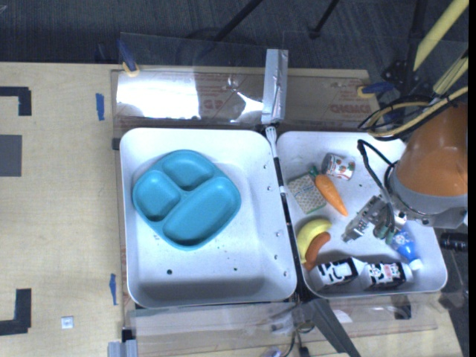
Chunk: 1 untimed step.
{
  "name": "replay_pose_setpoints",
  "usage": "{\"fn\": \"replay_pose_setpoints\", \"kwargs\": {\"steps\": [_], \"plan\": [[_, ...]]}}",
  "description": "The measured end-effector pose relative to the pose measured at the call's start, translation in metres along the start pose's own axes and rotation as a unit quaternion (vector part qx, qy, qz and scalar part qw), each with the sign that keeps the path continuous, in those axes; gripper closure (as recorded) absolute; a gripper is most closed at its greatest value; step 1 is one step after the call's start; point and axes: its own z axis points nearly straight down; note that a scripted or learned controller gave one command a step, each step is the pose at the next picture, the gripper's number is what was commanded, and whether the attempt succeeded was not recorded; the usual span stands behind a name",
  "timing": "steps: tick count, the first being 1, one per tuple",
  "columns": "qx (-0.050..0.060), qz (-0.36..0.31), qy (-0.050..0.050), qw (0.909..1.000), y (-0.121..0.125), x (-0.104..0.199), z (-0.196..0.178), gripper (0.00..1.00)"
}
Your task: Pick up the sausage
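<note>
The sausage lies in the right bin, touching the near side of a yellow lemon, just far of a dark bottle. The gripper hovers right of it, near a carrot; I cannot tell how it stands.

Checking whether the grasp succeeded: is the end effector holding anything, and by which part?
Nothing is held: the end effector hovers apart from the reddish-brown sausage by the yellow banana.

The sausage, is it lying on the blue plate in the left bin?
No, the sausage lies in the right bin beside the yellow lemon, while the blue plate sits in the left bin.
</note>
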Motion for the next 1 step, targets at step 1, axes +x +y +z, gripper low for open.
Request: {"fn": "replay_pose_setpoints", "kwargs": {"steps": [1], "plan": [[-0.001, 0.001, -0.002, 1.0000, 0.0003, -0.0013, -0.0100, 1.00]]}}
